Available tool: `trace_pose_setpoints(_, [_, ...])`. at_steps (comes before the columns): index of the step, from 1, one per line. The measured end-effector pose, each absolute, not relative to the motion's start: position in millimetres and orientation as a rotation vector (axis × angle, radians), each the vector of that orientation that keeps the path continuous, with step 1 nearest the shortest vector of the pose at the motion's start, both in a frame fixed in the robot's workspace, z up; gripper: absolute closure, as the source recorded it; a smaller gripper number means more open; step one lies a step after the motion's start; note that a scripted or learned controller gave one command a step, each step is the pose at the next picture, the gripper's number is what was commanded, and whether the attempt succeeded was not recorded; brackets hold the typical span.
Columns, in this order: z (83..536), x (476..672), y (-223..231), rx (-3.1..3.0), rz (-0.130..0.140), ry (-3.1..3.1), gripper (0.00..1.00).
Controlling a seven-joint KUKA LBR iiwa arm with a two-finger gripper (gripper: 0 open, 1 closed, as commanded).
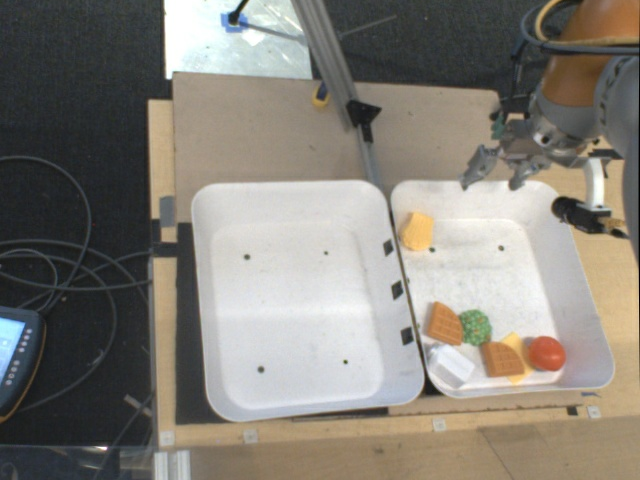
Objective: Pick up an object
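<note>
My gripper [496,172] hangs above the far rim of the right bin [578,298], its two fingers spread apart and nothing between them. Well below it in that bin lie a yellow cheese-like block [417,232] near the left wall, and a cluster at the near end: an orange waffle piece [444,323], a green bumpy ball [475,326], a second orange piece [501,359], a red tomato [546,353] and a white block [451,366].
The left bin [290,298] lies beside the right one, joined along a divider with black clips [396,290]. A grey pole [330,48] slants in from the top. Cables and a pendant [15,353] lie on the floor at left.
</note>
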State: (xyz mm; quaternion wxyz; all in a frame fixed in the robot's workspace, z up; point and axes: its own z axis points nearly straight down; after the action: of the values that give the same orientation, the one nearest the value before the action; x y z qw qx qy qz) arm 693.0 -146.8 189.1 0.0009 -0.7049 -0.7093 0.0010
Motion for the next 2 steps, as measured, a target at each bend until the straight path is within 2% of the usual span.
trace_pose_setpoints(2, [92,688.5,-140,-2.213,0.008,-2.223,0.00])
